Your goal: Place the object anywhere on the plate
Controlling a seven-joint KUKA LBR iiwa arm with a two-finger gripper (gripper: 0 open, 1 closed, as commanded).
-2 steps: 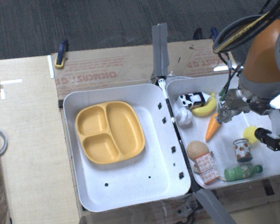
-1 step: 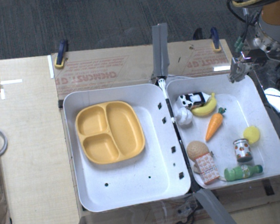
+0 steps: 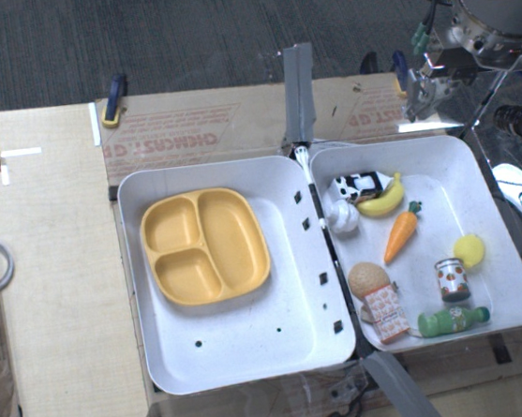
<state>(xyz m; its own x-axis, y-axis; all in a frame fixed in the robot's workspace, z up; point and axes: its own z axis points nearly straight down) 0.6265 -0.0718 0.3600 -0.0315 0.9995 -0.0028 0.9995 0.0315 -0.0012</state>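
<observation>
On the tan bench's two white bins, you have the yellow three-compartment plastic plate [image 3: 206, 246] left, the orange plastic carrot [image 3: 399, 235] at 3 o'clock from it: probably light, rigid, slick, best pinched mid-body; gripper [image 3: 419, 89] state indeterminable.

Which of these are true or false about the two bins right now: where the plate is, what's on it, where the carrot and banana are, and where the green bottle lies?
1. The yellow plate sits in the left bin. True.
2. The carrot lies on the plate. False: it lies in the right bin, and nothing lies on the plate.
3. The banana is in the right bin. True.
4. The green bottle stands upright in the left bin. False: it lies on its side in the right bin, near its front edge.
</observation>
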